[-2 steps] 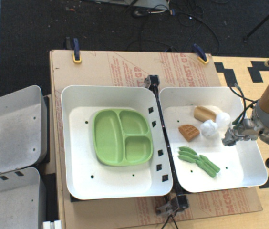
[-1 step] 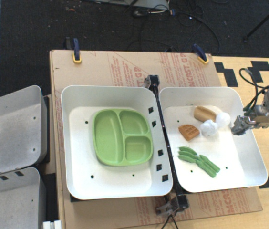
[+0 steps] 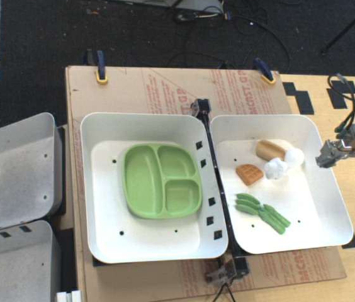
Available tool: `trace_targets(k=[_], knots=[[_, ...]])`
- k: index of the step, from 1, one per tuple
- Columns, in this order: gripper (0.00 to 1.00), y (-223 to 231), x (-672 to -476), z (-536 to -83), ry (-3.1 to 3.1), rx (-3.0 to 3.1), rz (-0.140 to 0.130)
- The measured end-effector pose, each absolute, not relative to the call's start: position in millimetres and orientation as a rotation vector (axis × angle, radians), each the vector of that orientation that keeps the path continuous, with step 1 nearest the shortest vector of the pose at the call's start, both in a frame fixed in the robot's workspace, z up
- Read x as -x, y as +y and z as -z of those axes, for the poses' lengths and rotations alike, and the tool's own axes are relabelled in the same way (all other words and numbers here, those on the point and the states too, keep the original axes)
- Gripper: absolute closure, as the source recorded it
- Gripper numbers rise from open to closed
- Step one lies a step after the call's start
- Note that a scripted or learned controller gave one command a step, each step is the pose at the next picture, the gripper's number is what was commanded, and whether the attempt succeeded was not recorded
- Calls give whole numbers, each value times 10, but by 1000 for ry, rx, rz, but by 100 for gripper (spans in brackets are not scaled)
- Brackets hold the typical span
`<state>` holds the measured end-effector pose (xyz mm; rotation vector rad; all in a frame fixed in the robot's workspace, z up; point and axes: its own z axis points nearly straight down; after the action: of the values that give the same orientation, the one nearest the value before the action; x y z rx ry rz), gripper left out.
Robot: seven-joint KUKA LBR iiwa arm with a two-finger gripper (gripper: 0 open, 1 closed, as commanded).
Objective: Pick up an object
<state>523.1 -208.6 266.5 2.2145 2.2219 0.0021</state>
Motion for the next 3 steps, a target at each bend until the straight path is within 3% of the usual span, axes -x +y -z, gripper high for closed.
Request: trace_targets(k=[3], knots=[[100,-505,-5331,-2552,2227,-2217,1]])
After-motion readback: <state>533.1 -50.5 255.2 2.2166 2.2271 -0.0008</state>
